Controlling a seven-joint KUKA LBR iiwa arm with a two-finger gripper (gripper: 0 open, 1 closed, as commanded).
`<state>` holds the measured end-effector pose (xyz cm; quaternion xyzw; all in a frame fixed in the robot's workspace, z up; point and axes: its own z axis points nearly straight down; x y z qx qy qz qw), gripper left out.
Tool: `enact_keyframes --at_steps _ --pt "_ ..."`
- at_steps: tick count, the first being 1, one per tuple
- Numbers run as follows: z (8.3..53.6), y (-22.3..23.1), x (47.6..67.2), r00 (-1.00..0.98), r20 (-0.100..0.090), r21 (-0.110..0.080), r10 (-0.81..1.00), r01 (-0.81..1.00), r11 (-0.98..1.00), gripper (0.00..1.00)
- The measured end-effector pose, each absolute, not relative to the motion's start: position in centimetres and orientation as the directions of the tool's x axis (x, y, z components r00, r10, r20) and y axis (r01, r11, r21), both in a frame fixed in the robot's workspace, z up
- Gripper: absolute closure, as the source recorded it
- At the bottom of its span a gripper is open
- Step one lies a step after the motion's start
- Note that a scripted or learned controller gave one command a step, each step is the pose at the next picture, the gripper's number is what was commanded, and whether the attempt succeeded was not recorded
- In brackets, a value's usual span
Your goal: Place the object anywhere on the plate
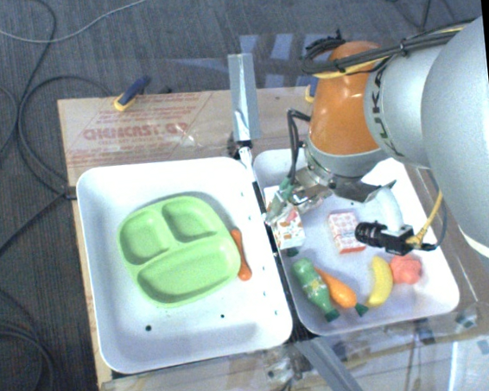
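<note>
over the right bin, arm hangs above a small carton

beside the right bin's left wall stands a small white carton with red print, just under the gripper; whether the jaws are parted or clamped i cannot tell. it looks light, stiff, boxy and smooth, so its flat sides seem the place to pinch. nearby lie a green bottle, carrot, banana. the glossy green plate sits in the left bin.
</note>
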<state>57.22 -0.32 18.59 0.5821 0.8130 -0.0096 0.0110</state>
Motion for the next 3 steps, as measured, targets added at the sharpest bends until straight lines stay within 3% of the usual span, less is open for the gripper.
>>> enact_keyframes --at_steps 1,2,3 --pt "18.6 -0.1 57.3 -0.317 -0.032 -0.004 0.948 0.948 0.317 1.0" --pt "18.8 2.1 57.9 -0.383 -0.011 0.005 0.924 0.924 0.383 1.0" --pt "22.5 11.2 57.5 -0.48 0.0 -0.003 0.877 0.877 0.48 1.0"
